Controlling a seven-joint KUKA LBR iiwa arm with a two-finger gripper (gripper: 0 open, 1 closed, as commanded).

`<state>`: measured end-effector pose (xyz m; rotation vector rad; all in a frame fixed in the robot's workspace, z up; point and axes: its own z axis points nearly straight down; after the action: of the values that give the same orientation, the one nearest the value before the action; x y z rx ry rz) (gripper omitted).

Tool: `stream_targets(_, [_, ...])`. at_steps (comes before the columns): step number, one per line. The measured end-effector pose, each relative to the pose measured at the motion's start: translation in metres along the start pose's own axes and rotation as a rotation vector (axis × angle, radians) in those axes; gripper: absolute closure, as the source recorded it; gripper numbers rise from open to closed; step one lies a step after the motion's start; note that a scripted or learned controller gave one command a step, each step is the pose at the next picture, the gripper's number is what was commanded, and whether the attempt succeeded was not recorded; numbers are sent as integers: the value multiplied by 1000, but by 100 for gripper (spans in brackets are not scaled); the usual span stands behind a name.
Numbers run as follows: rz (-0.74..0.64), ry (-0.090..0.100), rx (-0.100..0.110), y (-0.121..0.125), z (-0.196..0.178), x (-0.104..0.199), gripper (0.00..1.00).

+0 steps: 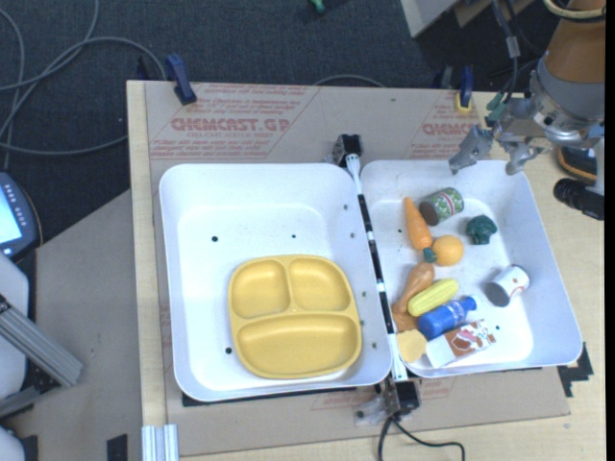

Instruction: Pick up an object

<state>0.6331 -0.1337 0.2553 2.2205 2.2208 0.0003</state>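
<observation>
So nearest the camera, the yellow three-compartment plastic plate (293, 315) sits in the left white bin (192, 209); I'll place everything else off that plate. Right of it, in the right white bin (543, 257), there's a pile at the near end: a red-and-white packet (464, 341), a blue bottle (447, 317), a yellow corn cob (433, 296) and a tan wedge (414, 285). A small white cup (507, 284) lies farther right. Beyond those sit an orange ball (447, 250), an orange carrot (416, 223), a green can (442, 203) and a dark green lump (479, 228). Farthest from the plate, the grey two-finger gripper (492, 154) hangs over the bin's back rim, fingers spread apart, nothing between them.
</observation>
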Motion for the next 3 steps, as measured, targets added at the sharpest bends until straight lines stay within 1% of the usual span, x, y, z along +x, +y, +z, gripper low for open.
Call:
stream_targets(1, [-3,4,12,-7,99,32,0])
stream_targets(2, [1,3,11,-22,176,43,0])
stream_targets(3, [1,1,-1,-19,160,42,100])
